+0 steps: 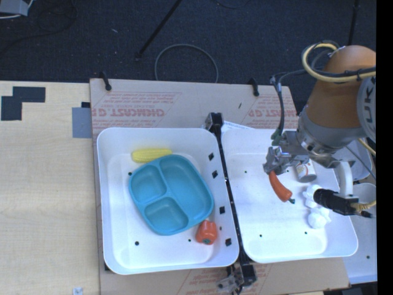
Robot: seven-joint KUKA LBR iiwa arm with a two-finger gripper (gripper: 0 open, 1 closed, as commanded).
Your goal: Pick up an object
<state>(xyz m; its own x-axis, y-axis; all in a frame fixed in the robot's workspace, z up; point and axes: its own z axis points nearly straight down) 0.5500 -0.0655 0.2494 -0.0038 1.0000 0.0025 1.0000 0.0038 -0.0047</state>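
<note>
Altogether, bins: two.
Left bin (116,251): one blue plate (170,193), one corn cob (151,155) at 11 o'clock, one orange pepper (207,232) at 5.
Gripper (274,169): pinched one red chili (280,187).

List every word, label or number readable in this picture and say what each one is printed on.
"CHEMCAST", or close to it, in red outline letters, upside down and faint, on the brown board behind the left bin; the spelling is uncertain.
The same red lettering repeats on the board behind the right bin and along its front edge, too faint or cut off to read.
Dark letters, possibly "UK", on the arm's grey body, cut off at the edge.
</note>
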